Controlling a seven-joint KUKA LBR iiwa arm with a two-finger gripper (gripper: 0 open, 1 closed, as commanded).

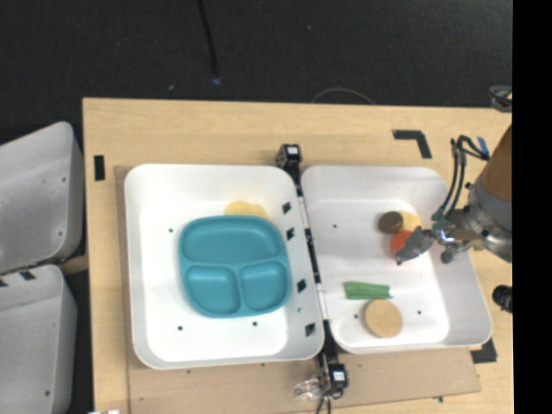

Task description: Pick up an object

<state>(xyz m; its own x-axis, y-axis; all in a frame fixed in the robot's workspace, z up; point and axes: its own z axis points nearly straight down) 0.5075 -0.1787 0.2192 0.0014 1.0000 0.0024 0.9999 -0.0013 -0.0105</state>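
The right bin (pixel 345 197) holds a dark brown round piece (pixel 391 222), a yellow piece (pixel 410 222) and a red-orange piece (pixel 401 241) bunched near its right side. A green strip (pixel 367 291) and a tan disc (pixel 382 319) lie closer to the front. My gripper (pixel 417 245) reaches in from the right and sits low against the red-orange piece, just below the yellow one. Nothing shows as lifted.
The left bin (pixel 147 231) carries a teal divided tray (pixel 234 263) with a yellow object (pixel 245 208) peeking out behind it. A clamp (pixel 289 154) sits at the bins' far joint and another (pixel 332 374) at the near joint. The arm's cables (pixel 457 175) loop above the right bin's edge.
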